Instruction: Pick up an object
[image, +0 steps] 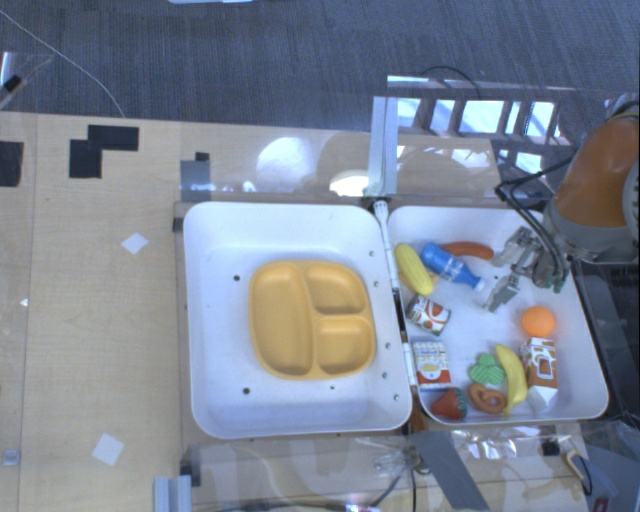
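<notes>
The bench (90, 330) looks like pale wood-grain laminate with a matt face, and behind it along the upper edge of the frame lies a dark, ribbed carpet floor (250, 60). Both white bins (215, 400) appear to be smooth plastic with a soft sheen, and the yellow divided tray (310, 318) at centre is matt plastic. The gripper (515, 272) at right is bare grey metal, the orange band (598, 175) above it glossy.
</notes>
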